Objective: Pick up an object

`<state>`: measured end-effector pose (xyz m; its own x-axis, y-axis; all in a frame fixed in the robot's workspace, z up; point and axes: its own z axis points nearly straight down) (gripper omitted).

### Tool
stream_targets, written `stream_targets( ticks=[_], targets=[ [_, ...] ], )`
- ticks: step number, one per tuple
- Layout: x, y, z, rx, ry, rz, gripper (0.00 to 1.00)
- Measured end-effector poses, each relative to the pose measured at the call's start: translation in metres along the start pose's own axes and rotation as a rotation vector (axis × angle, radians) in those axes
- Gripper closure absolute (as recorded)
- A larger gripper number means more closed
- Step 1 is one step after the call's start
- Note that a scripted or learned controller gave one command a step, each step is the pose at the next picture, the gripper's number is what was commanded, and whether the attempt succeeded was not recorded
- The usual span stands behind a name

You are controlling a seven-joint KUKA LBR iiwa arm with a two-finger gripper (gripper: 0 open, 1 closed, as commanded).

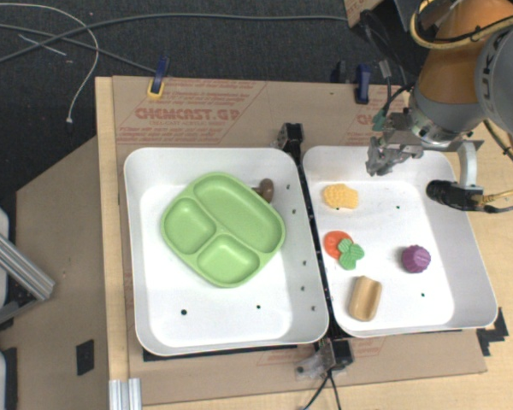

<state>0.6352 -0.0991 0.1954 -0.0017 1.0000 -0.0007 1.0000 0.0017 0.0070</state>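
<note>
While the jaws (pixel 383 166) hang seemingly empty, four toy foods lie in the right bin (pixel 462 310).

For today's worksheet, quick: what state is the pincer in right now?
Pincer: above the right bin's far edge, holding nothing visible; open or shut cannot be told.

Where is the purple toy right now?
In the camera view, the purple toy lies in the right bin, toward its right side, right of the tomato toy and up-right of the bread piece.
</note>
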Motion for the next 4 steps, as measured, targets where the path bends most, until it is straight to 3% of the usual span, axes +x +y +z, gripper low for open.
stream_targets(
  ticks=[1,2,4],
  targets=[
    [0.000,0.008,-0.064,-0.002,0.000,0.000,1.00],
    [0.001,0.009,-0.064,0.004,0.000,0.001,1.00],
    [0.095,-0.029,-0.061,0.010,0.004,-0.003,1.00]
  ],
)
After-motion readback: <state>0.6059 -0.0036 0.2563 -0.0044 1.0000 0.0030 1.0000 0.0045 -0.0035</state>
